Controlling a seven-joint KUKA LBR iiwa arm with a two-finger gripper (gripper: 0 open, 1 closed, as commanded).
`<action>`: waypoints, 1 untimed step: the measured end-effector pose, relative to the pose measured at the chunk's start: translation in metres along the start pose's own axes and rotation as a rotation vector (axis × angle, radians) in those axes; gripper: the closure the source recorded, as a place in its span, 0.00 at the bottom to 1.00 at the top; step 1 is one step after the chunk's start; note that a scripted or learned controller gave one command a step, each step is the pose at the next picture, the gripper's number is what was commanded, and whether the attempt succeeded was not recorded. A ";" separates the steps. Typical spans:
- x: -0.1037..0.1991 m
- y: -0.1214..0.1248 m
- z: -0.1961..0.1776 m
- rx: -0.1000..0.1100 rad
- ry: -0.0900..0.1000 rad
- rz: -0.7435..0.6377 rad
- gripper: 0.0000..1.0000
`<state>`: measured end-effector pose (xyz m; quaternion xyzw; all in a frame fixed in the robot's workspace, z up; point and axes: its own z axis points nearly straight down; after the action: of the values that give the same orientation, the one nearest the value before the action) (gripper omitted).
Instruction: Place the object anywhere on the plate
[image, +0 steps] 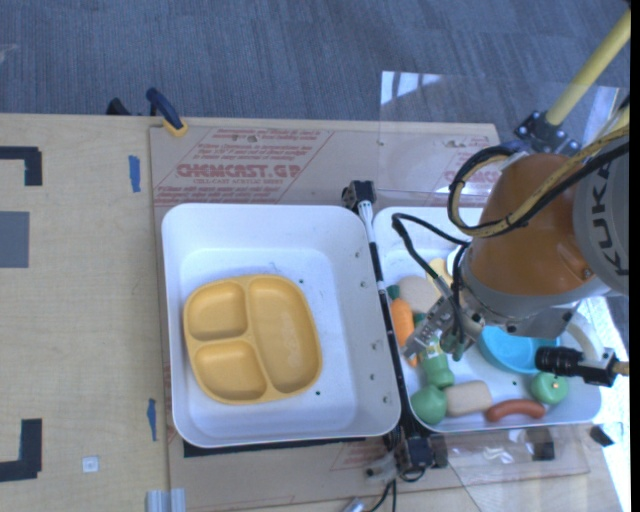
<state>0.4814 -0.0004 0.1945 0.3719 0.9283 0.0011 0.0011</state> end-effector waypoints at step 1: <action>0.033 0.057 -0.043 0.000 -0.001 0.259 1.00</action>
<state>0.4963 0.0634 0.2373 0.4885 0.8725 0.0008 0.0013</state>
